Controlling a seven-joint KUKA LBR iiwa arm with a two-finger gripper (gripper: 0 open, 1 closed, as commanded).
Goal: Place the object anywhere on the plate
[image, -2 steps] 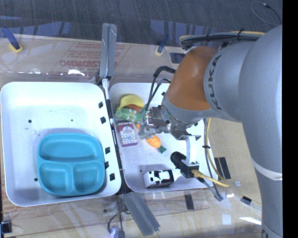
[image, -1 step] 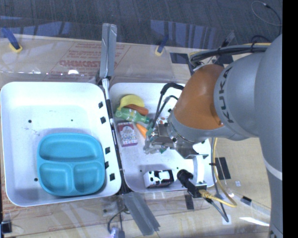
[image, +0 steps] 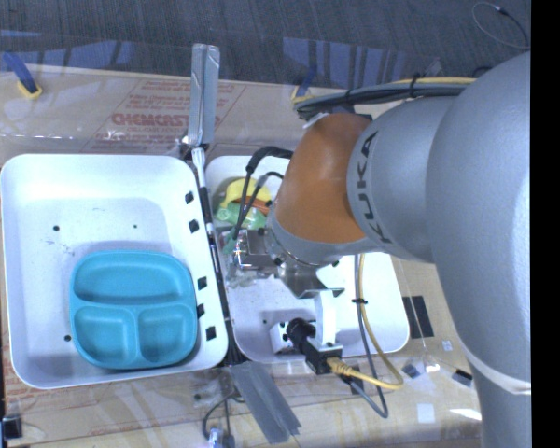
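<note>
Camera view, reading left from the divider: the blue plate (image: 133, 310) lies in the left bin (image: 37, 203), its three compartments bare. Right of the divider, the arm (image: 355, 194) hangs low over the right bin (image: 392, 329), above yellow and green objects (image: 235, 199) by its far wall. Whether anything is gripped I cannot tell. Likely grasping: lift straight up to clear the divider. Plastic-covered bench (image: 121, 110) lies beyond.

Grey arm (image: 467, 213) reaching in from right, orange-banded wrist (image: 322, 180) pointing down.
</note>
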